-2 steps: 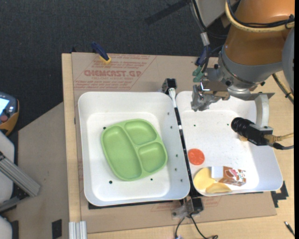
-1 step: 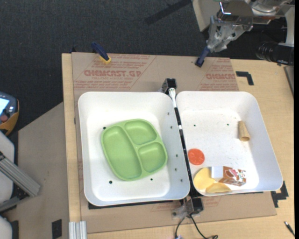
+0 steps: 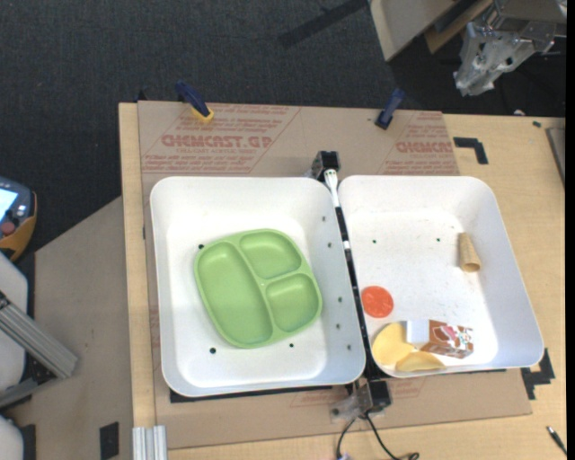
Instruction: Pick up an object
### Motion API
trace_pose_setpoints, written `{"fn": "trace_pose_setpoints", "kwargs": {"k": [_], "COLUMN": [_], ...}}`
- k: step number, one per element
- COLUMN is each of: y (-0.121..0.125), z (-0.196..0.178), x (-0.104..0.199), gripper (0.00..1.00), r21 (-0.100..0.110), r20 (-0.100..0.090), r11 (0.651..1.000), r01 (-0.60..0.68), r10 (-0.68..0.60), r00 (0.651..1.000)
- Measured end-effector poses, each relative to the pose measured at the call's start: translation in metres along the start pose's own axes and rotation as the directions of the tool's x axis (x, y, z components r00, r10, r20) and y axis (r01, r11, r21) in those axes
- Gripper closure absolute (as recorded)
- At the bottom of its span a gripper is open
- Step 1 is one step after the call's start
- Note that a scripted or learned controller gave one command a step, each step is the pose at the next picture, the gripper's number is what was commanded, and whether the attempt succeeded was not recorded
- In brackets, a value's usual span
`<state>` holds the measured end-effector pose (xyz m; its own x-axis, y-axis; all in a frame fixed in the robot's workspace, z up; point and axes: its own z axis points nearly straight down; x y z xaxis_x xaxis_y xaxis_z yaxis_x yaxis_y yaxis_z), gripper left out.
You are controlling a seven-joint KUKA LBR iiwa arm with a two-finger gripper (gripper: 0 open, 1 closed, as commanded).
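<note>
The right bin (image 3: 503,216) holds several small things. A tan cork-like cylinder (image 3: 468,252) lies near its right side and an orange disc (image 3: 376,301) near its left wall. A yellow wedge-shaped piece (image 3: 400,350) and a brown and white packet (image 3: 446,338) sit side by side at its front edge. In the left bin (image 3: 171,269) rests a green divided plate (image 3: 259,287). My gripper (image 3: 476,76) hangs at the top right, beyond the bench's far edge, well away from both bins and from every object.
Two blue clamps (image 3: 195,101) (image 3: 390,108) grip the cardboard sheet at the back. A black clip (image 3: 325,165) sits where the bins meet at the rear, and another (image 3: 370,395) at the front. A tan box (image 3: 422,27) stands beside the gripper.
</note>
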<state>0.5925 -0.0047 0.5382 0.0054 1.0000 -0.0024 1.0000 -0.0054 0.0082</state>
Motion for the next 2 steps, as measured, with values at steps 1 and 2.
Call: {"fn": "trace_pose_setpoints", "kwargs": {"k": [1,2], "y": [0.004,-0.018], "z": [0.003,0.020], "x": [-0.096,-0.174], "gripper": [1.00,1.00], "r21": [0.004,0.011], "r20": [0.002,0.000], "r11": [1.000,1.000], "r01": [-0.004,-0.004], "r10": [0.004,0.004], "r00": [1.000,1.000]}}
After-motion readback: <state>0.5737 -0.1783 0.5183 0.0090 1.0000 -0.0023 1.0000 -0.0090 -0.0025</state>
